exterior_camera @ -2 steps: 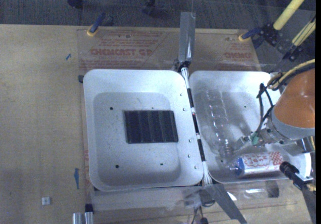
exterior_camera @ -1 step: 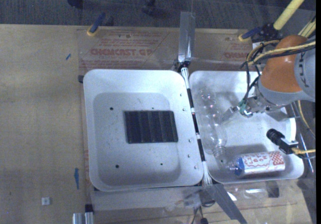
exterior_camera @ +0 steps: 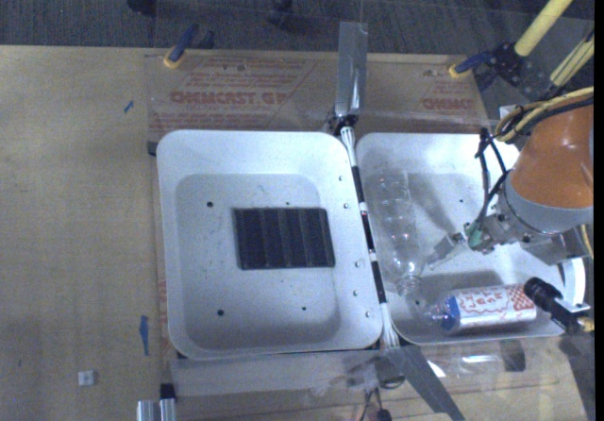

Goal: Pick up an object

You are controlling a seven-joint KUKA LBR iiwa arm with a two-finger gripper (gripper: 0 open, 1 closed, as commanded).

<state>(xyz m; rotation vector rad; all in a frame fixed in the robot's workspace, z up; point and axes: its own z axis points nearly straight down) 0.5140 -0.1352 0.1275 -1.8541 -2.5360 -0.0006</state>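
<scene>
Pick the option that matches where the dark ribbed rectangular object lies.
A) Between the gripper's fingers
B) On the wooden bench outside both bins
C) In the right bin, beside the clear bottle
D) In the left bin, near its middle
D: the dark ribbed object lies flat near the middle of the left bin, apart from the clear bottle and the labelled bottle in the right bin.
</scene>
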